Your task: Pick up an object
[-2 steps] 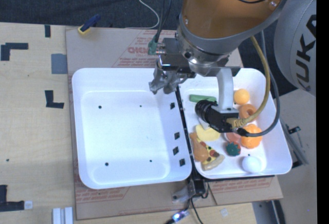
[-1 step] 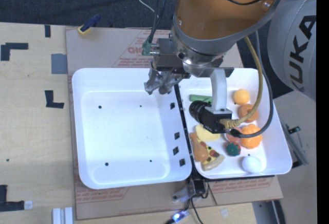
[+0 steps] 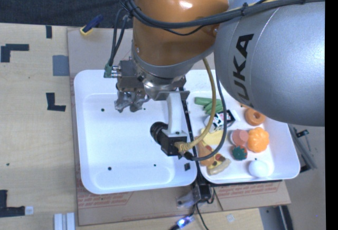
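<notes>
Orange band of arm looming nearest, wrist over left bin. Gripper low above bare bin floor, nothing seen between its parts; aperture impossible to judge. Toy foods, orange fruit included, untouched in right bin. Pick apparently not yet made.

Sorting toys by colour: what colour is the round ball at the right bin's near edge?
White; the ball shows in the camera view, below the orange fruit.

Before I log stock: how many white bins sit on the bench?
2. The left bin lies under the pincer; the right bin holds toy food, including a doughnut. The arm hides part of it.
</notes>
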`<state>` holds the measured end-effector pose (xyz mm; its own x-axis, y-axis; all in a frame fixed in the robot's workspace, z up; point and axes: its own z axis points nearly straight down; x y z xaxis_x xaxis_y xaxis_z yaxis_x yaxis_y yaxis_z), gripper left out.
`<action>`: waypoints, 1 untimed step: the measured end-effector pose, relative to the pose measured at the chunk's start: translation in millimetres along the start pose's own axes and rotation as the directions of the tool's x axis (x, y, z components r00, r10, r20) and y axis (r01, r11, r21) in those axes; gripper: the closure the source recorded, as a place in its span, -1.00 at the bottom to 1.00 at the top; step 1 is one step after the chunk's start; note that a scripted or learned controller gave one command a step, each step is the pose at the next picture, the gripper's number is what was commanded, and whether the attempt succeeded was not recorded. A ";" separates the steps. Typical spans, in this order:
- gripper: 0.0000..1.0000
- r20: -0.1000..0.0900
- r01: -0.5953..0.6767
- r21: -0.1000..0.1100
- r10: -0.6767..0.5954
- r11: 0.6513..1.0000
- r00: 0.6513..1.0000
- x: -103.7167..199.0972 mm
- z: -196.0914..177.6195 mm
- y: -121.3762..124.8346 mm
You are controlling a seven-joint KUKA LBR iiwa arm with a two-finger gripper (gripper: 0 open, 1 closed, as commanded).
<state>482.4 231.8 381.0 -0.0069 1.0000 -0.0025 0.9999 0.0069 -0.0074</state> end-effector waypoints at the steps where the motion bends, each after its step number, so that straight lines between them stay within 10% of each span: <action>1: 1.00 -0.006 -0.007 -0.021 0.007 1.000 1.000 0.3 -111.4 94.8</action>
